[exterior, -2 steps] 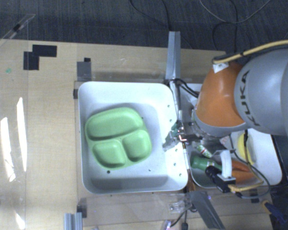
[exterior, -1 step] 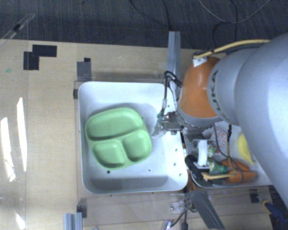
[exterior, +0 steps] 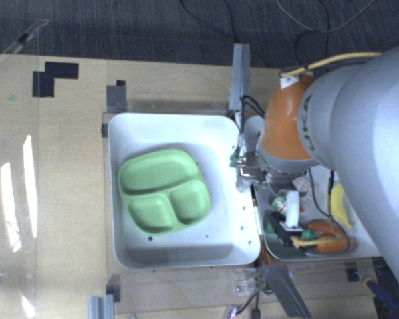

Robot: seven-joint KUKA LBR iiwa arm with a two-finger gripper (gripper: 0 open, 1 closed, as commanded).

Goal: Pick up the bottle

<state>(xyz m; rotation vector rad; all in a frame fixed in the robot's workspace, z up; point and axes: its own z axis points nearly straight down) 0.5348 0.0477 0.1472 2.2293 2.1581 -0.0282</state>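
Can't really pick out the bottle for sure; the right bin [exterior: 274, 248] is a cramped jumble of a yellow banana-like thing [exterior: 338, 207], an orange item [exterior: 329, 242] and some white and green bits, mostly buried under the arm [exterior: 359, 145]. The gripper [exterior: 284, 212] hangs right over that clutter and I can't tell how its jaws stand. The left bin [exterior: 179, 254] has way more room, just a green divided tray [exterior: 163, 190] in its middle with bare white floor along the rim.

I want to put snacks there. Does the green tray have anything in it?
Empty. The green tray lies flat in the left bin, and its three compartments show bare green.
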